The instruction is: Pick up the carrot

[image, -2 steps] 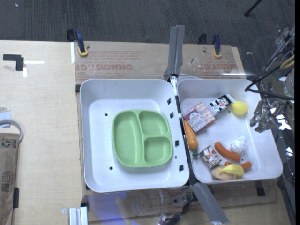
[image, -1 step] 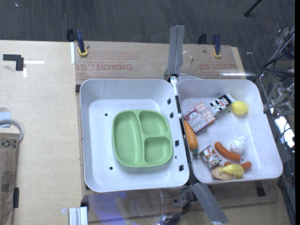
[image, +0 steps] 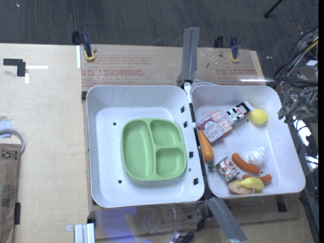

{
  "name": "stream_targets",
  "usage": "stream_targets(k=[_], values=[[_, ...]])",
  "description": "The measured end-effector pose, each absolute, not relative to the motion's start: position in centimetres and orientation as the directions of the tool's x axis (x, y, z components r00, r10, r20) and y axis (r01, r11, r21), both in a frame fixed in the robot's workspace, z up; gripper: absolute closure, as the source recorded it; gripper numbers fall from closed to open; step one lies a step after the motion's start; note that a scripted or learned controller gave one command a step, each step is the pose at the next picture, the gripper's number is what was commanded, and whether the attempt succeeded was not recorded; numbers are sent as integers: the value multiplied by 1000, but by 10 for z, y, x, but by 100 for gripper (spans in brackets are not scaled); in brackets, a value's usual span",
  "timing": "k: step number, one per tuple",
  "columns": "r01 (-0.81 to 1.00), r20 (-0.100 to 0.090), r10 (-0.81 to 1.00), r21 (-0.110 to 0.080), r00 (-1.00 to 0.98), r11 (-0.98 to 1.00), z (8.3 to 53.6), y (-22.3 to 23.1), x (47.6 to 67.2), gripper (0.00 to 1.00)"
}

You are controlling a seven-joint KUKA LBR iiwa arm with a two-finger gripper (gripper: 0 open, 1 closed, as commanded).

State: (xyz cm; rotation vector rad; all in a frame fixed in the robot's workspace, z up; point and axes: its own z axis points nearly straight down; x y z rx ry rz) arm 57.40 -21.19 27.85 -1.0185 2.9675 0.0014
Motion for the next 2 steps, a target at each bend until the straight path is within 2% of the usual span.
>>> stream_targets(k=[1, 2], values=[[-831, -3, -831, 1, -556, 556, 241, -204, 540, 100], [-733, -4, -733, 0, -680, 680, 157, -169, 575, 100]])
